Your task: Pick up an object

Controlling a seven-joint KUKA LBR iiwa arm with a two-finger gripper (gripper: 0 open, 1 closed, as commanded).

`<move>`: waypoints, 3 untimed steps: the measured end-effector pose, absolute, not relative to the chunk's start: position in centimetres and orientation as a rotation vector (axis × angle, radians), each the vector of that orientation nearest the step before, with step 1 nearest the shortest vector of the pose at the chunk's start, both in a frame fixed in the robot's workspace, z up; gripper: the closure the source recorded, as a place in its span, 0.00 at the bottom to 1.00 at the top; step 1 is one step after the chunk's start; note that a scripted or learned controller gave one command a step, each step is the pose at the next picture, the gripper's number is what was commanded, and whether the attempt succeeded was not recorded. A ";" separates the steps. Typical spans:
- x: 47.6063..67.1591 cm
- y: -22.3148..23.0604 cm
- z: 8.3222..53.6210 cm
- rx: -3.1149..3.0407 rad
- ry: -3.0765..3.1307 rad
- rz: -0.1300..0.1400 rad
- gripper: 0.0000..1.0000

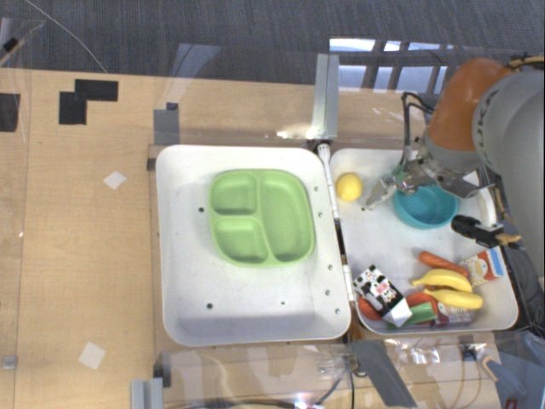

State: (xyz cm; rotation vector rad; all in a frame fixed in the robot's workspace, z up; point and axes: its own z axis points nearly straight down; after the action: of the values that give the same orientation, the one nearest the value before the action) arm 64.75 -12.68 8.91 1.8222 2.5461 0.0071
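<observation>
The arm (502, 118) is reaching in from three o'clock over the right bin (375, 254), its gripper (400, 184) hanging at the rim of a blue bowl (426, 207); whether its fingers are open or closed is impossible to tell. A yellow ball (348, 186) is lying just beside it at nine o'clock. Crowding the bin's six o'clock end are a banana (450, 281), a carrot (438, 261), a black-and-white spotted box (376, 288) and small cartons. A green divided plate (260, 216) is sitting in the left bin (183, 296).

Tray (260, 216) in left bin (183, 305) — bowl (426, 209) in right bin (379, 254).
</observation>
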 end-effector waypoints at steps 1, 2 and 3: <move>63.9 -17.2 9.0 1.835 2.539 0.011 0.00; 63.4 -13.3 9.0 1.947 2.452 0.011 0.00; 64.0 -17.7 8.9 1.664 2.659 0.019 0.00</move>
State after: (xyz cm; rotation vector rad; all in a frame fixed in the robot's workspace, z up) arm 63.96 -17.74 8.95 1.6636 2.6593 0.0193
